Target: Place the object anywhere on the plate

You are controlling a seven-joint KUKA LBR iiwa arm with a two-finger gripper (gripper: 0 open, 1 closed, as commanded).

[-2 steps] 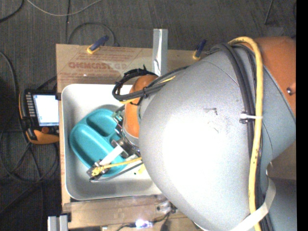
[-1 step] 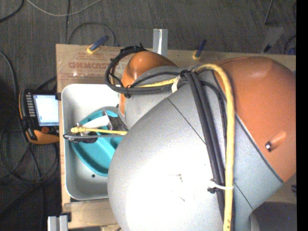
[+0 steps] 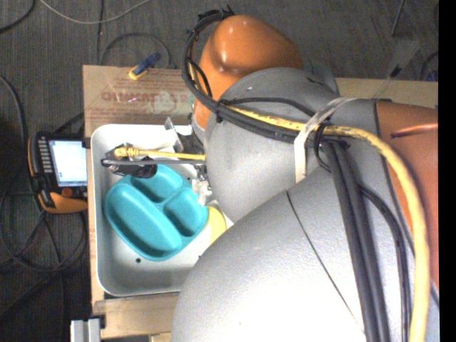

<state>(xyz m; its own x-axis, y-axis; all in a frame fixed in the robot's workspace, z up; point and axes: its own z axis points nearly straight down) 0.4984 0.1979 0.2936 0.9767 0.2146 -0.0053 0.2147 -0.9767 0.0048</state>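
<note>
arm [image 3: 306, 191]: grey bulk covers the right and centre | bin [image 3: 107, 262]: white, at left | plate [image 3: 153, 216]: teal, divided, lying in the bin | gripper [image 3: 201, 184]: at the plate's right edge; jaw state cannot be told | object: possibly the yellow piece [image 3: 217, 221] just right of the plate, unclear | advice: lower slowly over a plate compartment before release

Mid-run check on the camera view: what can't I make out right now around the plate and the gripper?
- Gripper: hidden behind the grey arm, so open or shut cannot be told.
- Object to place: cannot be identified; a yellow sliver beside the teal plate is mostly covered by the arm.
- Right-hand bin: covered by the arm.
- White bin: its right part is hidden by the arm.
</note>
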